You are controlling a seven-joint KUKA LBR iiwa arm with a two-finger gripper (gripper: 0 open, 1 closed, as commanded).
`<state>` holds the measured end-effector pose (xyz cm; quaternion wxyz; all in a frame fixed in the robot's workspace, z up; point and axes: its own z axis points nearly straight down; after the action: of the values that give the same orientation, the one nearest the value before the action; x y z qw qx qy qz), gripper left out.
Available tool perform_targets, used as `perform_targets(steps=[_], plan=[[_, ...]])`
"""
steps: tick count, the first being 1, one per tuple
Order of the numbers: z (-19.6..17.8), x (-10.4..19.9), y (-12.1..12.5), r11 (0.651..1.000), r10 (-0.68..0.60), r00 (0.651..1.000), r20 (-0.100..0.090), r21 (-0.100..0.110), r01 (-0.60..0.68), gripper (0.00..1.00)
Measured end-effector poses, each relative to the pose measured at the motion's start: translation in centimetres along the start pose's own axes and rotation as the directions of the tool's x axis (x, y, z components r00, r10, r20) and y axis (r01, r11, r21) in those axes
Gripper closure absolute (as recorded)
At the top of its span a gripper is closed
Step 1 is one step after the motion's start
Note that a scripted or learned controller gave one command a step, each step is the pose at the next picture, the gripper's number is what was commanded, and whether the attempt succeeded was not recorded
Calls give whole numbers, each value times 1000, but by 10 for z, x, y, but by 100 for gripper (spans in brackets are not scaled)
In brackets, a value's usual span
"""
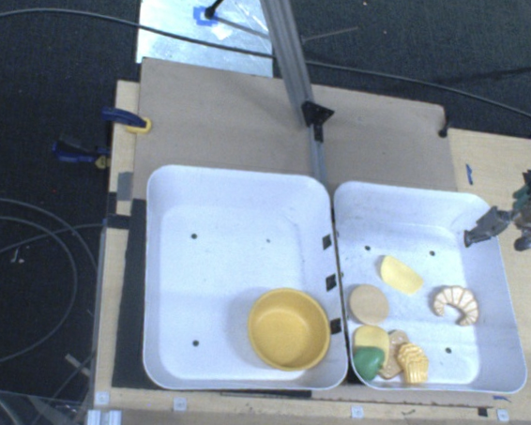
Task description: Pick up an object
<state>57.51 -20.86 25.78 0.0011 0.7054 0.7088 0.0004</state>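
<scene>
We see our pincer (504, 229) at the right edge of the view, above the upper right rim of the right bin (435, 211). Its two fingers appear spread, one dark tip pointing down-left toward the bin and the other further right, with nothing between them; so we judge it wide and carrying nothing.

The things we might take lie crowded in the near part of that bin, well apart from the pincer: a yellow piece (400, 275), a croissant (456, 303), a tan disc (368, 304), a green-and-yellow fruit (370, 352) and a ridged yellow piece (411, 362). The last two sit touching or nearly so, with a tan bit between them, against the bin's near wall. The left bin (229, 203) bears only a yellow bowl (289, 327) near the divider.

We judge the pick has not begun. The croissant and the yellow piece stand freer of their neighbours, so either would suit a clean descent; the packed corner would likely let fingers strike a neighbour or the wall.
</scene>
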Motion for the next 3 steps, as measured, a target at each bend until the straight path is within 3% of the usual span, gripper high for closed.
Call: perform_targets(steps=[3], plan=[[169, -8, 7, 1000, 5, 1000, -1, 2, -5, 0]])
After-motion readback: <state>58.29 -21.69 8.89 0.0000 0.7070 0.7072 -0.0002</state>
